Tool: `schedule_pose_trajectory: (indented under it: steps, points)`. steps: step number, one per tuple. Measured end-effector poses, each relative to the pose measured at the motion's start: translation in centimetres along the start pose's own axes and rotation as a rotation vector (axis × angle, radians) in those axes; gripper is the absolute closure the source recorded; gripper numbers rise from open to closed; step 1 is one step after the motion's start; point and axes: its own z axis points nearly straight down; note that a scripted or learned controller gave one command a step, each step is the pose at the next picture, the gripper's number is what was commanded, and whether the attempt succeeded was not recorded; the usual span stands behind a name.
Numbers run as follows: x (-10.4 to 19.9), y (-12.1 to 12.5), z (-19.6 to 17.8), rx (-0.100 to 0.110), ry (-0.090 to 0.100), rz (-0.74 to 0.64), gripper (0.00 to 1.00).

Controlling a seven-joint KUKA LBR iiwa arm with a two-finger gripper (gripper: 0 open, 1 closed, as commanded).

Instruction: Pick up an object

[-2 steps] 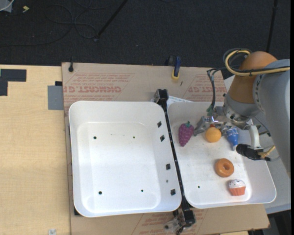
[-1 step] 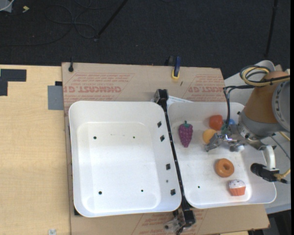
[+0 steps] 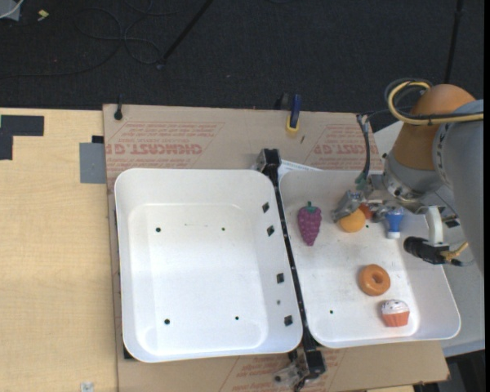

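In the right bin [image 3: 441, 317] lie a purple bunch of grapes [image 3: 309, 224], a small orange fruit [image 3: 354, 222], an orange doughnut [image 3: 375, 280] and a cupcake [image 3: 394, 312] with white icing. My gripper [image 3: 356, 211] is low in the bin's far part, directly over the orange fruit and touching or nearly touching it. The grapes lie a short way to its left. The doughnut and cupcake are nearer the front, apart from the gripper.
The left bin [image 3: 135, 219] stands beside the right one, with a black clip strip [image 3: 282, 251] along the shared wall. The arm's grey body and orange band [image 3: 441, 104] overhang the right bin's far right corner. A blue part [image 3: 394, 221] shows beside the wrist.
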Motion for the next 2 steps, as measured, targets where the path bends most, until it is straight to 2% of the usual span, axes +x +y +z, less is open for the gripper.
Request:
schedule_pose_trajectory:
  steps: [1, 2]
  points:
    - [-0.1, -0.4, -0.8, 0.012, 0.001, -0.002, 1.00]
    - [0.5, -5.3, 0.0, 0.002, 0.000, 0.003, 1.00]
